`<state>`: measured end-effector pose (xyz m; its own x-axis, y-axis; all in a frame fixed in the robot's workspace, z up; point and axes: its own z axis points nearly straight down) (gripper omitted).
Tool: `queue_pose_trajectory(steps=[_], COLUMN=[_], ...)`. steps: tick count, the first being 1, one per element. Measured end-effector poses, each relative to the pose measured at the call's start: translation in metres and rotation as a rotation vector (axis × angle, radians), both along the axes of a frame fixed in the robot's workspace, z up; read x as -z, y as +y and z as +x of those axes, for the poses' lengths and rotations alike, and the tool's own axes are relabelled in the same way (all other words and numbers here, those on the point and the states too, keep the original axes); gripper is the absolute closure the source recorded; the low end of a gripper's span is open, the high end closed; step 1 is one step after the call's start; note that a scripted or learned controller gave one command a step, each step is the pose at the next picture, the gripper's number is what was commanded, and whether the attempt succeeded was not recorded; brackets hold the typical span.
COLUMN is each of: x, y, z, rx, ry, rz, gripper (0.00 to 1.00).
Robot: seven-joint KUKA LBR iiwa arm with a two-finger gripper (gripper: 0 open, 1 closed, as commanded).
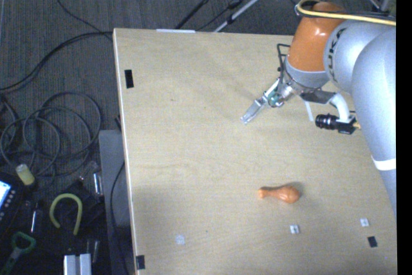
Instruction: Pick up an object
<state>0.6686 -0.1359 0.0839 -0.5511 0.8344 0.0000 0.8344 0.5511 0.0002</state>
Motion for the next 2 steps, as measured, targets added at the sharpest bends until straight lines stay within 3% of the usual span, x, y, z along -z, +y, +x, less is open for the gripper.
queue_pose_trajectory(steps=[1,2], x=[-0.009,-0.176], y=[0.001,0.048], z=[0.001,-0.048], rx=[0.001,0.005], ry=[-0.003,-0.002], rz=[0.003,0.001], gripper=[1.00,1.00])
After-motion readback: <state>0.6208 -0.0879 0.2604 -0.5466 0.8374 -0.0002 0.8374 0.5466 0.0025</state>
